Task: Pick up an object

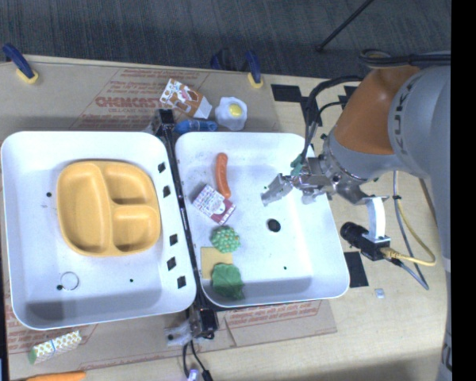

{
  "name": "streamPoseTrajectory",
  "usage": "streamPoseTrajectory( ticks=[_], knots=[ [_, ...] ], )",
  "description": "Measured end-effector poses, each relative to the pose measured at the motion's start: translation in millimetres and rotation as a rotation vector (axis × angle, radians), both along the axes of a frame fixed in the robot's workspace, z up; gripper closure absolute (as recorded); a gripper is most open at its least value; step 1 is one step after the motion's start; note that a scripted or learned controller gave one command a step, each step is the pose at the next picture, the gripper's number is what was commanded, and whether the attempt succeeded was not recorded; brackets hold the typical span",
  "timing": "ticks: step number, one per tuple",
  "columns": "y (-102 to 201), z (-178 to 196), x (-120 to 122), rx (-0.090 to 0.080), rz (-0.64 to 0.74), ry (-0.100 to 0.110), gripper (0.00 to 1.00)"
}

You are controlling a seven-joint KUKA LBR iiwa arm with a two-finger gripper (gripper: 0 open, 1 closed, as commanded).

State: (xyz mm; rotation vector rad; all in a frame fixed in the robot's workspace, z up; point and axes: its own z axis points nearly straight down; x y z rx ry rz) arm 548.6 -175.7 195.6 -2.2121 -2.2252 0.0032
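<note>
**Two-bin bench with arm over the right bin**

Nearest the camera, on the cardboard sheet (278, 320) below the left bin, lies a small patterned packet (54, 345). Above it the left bin (16, 213) holds a yellow divided tray (109, 206), set toward the bin's far-left part, with a small clear ring (69, 280) on the bin floor near its near-left corner.

Objects in the right bin (321, 264) are grouped along its left side. From near to far they are: a dark green block (227, 280) close to the near wall; a yellow slice (216, 258) just behind it and partly covered by it; a round green knobbly ball (224, 238); a red-and-white packet (212, 202); and an orange sausage (222, 175), lying lengthwise toward the far wall. A small dark spot (274, 226) marks the bin floor right of centre.

From the right, the grey arm (404, 117) with its orange band reaches over the right bin's right wall. Its gripper (274, 192) hangs over the bin's right half, well apart from the grouped objects. The fingers appear spread, with nothing between them.

Beyond the bins, on the cardboard, sit a small printed carton (178, 96), a blue item (194, 125) and a white-and-yellow object (232, 112). Blue clamps (20, 62) hold the cardboard's far edge.
</note>
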Motion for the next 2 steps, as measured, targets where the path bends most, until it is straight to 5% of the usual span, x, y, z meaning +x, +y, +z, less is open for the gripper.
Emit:
streamPoseTrajectory(
  ticks=[1,2],
  knots=[
    [47,-100,62,-0.003,-0.063,-0.01,0.0],
    [48,-90,62,-0.001,-0.058,-0.009,1.0]
  ],
)
